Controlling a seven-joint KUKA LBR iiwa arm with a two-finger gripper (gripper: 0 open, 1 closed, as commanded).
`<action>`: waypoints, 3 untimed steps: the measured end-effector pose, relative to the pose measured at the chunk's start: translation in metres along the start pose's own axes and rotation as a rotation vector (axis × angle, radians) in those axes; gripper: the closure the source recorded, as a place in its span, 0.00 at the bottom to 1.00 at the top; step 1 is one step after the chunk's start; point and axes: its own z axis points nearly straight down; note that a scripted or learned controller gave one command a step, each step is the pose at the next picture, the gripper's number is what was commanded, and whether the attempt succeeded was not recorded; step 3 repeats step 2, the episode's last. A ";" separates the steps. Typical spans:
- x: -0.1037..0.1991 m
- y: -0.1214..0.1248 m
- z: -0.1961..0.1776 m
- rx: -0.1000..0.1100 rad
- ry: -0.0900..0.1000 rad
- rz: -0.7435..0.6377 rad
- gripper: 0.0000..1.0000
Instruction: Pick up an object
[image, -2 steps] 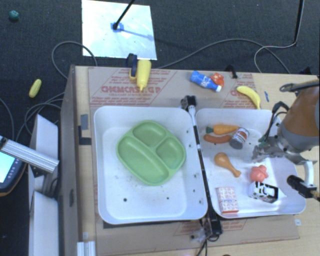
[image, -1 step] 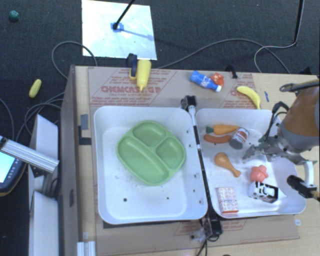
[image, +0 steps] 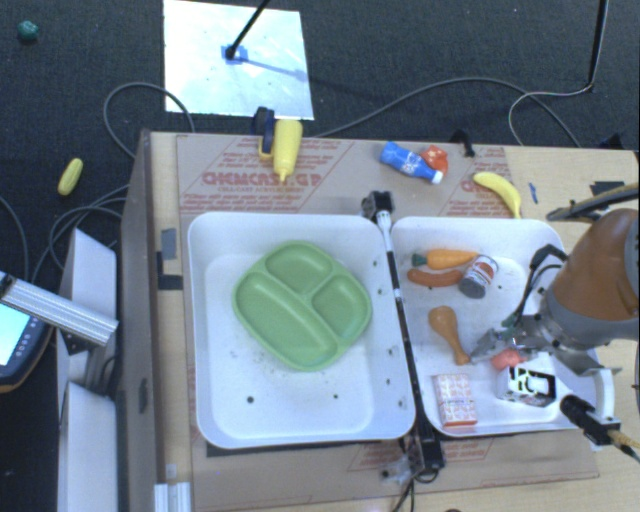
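1. Camera view, layout: the worktop (image: 330, 170) carries two white bins. The left bin (image: 215, 300) holds a green divided plate (image: 302, 305). The right bin (image: 420, 250), nearer the worktop's right edge, holds the loose objects.
2. Camera view, right bin: toward the far edge lie a carrot (image: 450, 258), a reddish sausage-like piece (image: 432, 278) touching it, and a small can (image: 478, 276) just beside both. A tan drumstick-shaped toy (image: 448, 330) lies mid-bin, and a small printed box (image: 455, 398) sits by the near edge.
3. Camera view, arm: the arm (image: 600, 280) reaches in from the right edge, with the claw (image: 505, 350) low over the bin's right half. A small red object (image: 507, 360) lies right at its tip. Whether the claw is released or clenched, I cannot tell.
4. Step in hand, as I judge it: the descent or grasp attempt on the red object, which appears to rest on the bin floor.
5. Next move: close squarely on the object and lift straight, clear of the drumstick nearby.
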 end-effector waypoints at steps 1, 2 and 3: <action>0.000 0.002 -0.011 -0.005 0.000 0.000 1.00; 0.105 0.041 -0.101 -0.003 0.001 -0.004 1.00; 0.105 0.041 -0.101 -0.003 0.001 -0.004 1.00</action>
